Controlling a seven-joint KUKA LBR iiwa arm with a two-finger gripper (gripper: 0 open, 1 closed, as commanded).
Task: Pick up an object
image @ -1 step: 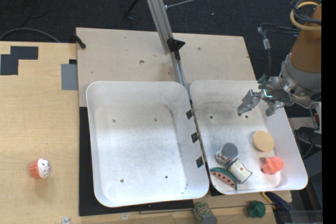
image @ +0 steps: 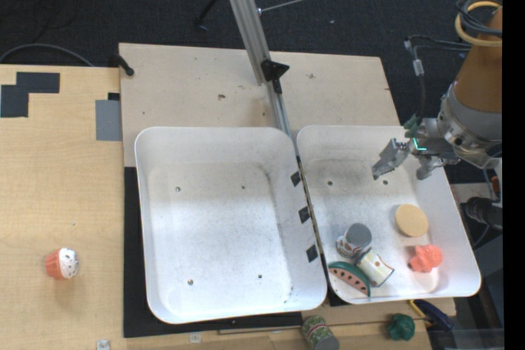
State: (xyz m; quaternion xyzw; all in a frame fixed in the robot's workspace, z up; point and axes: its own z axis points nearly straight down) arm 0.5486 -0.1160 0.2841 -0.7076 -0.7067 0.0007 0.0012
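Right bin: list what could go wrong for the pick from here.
The grey cup, white can and watermelon slice lie crowded together, so the hand may nudge neighbours or close on two. The pink toy sits near the right bin's wall, leaving little room.

I see my arm entering at the frame's right edge, mid-height. Its gripper points left, fingers spread apart, holding nothing.
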